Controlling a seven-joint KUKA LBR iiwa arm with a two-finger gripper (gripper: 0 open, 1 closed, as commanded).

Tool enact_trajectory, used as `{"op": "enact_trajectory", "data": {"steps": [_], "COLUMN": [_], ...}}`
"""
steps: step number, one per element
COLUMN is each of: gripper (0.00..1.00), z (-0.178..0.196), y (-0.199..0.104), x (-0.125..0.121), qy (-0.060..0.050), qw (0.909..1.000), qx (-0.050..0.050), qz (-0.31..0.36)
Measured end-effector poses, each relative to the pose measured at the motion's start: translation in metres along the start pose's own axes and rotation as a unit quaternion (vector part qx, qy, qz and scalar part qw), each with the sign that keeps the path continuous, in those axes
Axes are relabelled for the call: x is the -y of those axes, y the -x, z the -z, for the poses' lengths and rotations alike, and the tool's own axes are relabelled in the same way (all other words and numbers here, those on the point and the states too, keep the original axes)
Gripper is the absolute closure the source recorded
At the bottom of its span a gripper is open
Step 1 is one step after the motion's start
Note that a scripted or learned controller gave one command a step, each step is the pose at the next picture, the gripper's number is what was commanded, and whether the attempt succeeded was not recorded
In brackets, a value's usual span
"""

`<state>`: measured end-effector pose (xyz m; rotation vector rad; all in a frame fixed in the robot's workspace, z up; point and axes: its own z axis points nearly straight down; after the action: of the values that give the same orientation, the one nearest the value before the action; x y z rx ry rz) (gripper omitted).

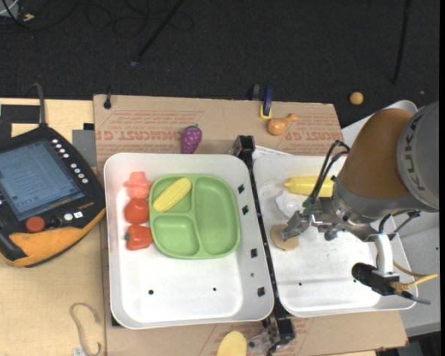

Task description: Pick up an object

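Note:
My gripper is low in the right bin, near its left side. Its tip is right over a small tan round object on the bin floor. A yellow object lies behind the gripper, partly hidden by the arm, with a pale whitish item beside it. In the left bin a green divided plate carries a yellow corn cob. A pink piece and two red pieces lie left of the plate.
On the cardboard behind the bins sit purple grapes, an orange gourd-shaped toy and a blue clamp. A yellow lemon-like object lies at the front. A teach pendant rests left of the bins.

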<state>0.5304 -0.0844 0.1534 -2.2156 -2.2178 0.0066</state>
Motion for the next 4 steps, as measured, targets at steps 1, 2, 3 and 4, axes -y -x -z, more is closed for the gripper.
{"op": "enact_trajectory", "data": {"steps": [1, 2, 3, 4], "gripper": [0.0, 0.0, 1.0, 1.0], "z": [-0.044, -0.067, -0.056, 0.007], "y": [0.001, -0.002, 0.0, 0.003], "x": [0.004, 0.005, 0.005, 0.002], "qy": [0.0, 0.002, 0.002, 0.005], "qw": [1.0, 1.0, 1.0, 1.0], "qx": [0.0, 0.0, 0.0, 0.001], "qz": [0.0, 0.0, -0.005, -0.001]}}
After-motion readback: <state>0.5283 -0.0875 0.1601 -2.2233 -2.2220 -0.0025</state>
